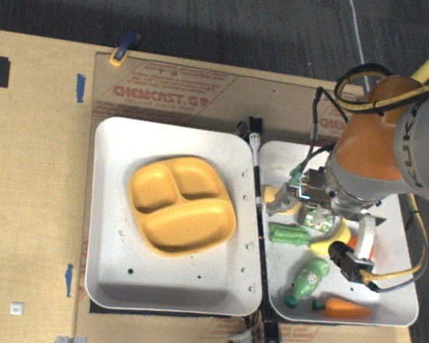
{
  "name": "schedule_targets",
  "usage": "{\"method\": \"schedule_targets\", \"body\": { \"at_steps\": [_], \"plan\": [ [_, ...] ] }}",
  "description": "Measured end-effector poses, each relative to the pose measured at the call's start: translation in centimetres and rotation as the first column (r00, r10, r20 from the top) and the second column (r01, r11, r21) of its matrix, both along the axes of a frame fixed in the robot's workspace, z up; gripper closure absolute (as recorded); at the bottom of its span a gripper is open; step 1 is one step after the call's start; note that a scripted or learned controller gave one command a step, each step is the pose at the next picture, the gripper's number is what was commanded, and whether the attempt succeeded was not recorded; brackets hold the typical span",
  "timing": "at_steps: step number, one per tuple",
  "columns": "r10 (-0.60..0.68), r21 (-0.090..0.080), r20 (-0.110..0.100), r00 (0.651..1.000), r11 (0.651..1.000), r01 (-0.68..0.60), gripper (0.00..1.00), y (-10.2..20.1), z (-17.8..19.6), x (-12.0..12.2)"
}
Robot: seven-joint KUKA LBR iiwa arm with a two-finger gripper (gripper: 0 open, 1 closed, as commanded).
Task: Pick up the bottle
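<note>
The green bottle (308, 279) lies on its side in the right bin (406, 231), near the front, with its dark green cap pointing toward the front left. My gripper (315, 216) hangs over the middle of that bin, just behind the bottle and apart from it. The wrist and its cables hide what lies directly beneath it.
A carrot (345, 308) lies right of the bottle at the bin's front wall. A green pickle-like piece (291, 235) and a yellow banana-like piece (335, 233) lie under the gripper. A yellow divided plate (183, 203) sits in the left bin (107, 215).
</note>
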State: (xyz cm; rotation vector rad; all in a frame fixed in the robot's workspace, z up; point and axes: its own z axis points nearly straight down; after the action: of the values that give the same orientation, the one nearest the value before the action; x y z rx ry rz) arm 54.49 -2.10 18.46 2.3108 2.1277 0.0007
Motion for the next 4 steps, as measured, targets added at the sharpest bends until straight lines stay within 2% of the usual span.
{"method": "schedule_targets", "body": {
  "at_steps": [1, 2, 3, 4],
  "plan": [
    [0.0, 0.0, 0.001, 1.0, 1.0, 0.0, 1.0, 0.0, 1.0, 0.0],
    [-0.001, 0.0, 0.001, 1.0, 1.0, 0.001, 0.0, 0.0, 1.0, 0.0],
    [0.237, 0.002, -0.003, 0.971, 0.971, -0.237, 0.0, -2.7, 0.0, -4.6],
    [0.237, 0.0, 0.0, 0.972, 0.972, -0.237, 1.0, -2.6, 1.0, -4.5]
  ]
}}
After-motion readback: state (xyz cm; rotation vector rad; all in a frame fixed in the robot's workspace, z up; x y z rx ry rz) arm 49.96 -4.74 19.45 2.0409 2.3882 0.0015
